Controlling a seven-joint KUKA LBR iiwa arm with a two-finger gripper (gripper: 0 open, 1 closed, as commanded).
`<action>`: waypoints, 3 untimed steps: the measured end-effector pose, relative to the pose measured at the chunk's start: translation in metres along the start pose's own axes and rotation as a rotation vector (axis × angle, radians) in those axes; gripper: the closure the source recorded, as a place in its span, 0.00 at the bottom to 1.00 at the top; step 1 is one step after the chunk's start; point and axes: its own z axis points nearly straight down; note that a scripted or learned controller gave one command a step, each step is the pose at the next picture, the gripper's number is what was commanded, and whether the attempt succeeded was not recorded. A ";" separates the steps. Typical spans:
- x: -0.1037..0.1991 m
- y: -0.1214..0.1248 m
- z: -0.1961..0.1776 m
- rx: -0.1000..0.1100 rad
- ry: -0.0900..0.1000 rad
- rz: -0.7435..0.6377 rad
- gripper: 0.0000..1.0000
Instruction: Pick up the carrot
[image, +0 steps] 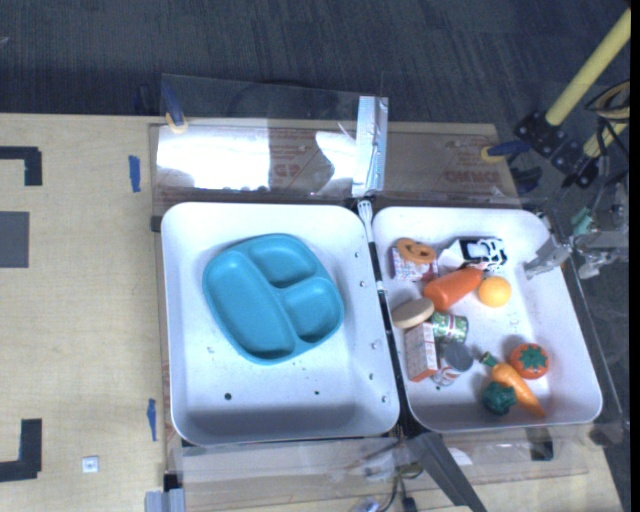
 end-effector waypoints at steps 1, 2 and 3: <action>0.064 0.032 0.055 0.004 0.003 -0.012 0.00; 0.069 0.044 0.087 0.003 0.001 -0.171 0.00; 0.022 0.030 0.139 -0.003 -0.003 -0.361 0.00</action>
